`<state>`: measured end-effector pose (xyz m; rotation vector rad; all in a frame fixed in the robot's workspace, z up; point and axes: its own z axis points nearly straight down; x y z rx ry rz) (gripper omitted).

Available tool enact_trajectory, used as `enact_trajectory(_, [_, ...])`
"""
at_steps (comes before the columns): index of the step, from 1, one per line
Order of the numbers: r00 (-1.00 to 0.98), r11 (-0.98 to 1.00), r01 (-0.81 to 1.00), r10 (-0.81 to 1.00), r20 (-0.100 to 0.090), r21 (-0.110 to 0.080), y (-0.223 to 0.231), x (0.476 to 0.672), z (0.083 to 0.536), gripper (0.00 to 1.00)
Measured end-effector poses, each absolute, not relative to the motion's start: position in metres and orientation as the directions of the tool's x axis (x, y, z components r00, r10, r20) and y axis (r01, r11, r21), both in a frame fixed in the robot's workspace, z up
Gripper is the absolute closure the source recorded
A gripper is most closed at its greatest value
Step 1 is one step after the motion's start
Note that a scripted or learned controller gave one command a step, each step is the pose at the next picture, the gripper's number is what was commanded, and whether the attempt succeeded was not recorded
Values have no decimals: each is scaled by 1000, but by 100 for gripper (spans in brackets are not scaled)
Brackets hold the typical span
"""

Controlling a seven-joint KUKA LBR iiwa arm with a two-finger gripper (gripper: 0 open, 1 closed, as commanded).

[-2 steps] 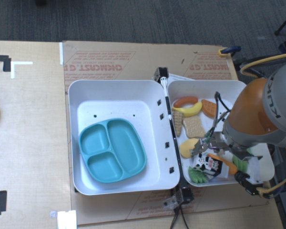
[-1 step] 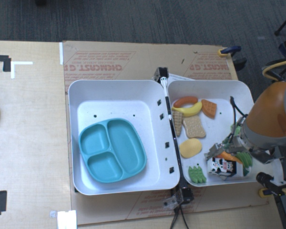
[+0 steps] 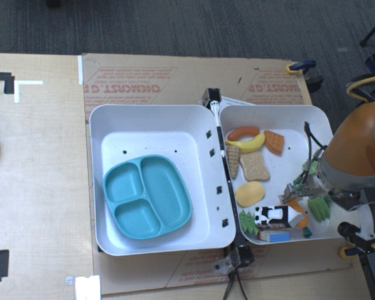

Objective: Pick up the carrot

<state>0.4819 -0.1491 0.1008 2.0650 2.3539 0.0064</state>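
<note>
- Worktop (image 3: 37, 186): carries two shallow white bins side by side.
- Left bin (image 3: 150, 120): holds a teal divided tray (image 3: 147, 195).
- Right bin (image 3: 281, 114): holds toy foods, including a banana (image 3: 250, 144), a cracker (image 3: 255, 165), an orange wedge (image 3: 274, 142), a yellow potato-like piece (image 3: 250, 193) and a black-and-white cow figure (image 3: 272, 215).
- Carrot (image 3: 295, 203): an orange piece with green leaves (image 3: 319, 207) at the right side of the right bin, directly at the pincer tip.
- Pincer (image 3: 300, 189): lowered into the right bin, over the carrot. Its condition, released or clenched, cannot be determined.
- Arm (image 3: 356, 149): enters from the right, orange band uppermost.
</note>
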Motion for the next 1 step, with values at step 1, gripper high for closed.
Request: enact_trajectory(1, [-72,72,997,997,-2,1,-79,481,234,100])
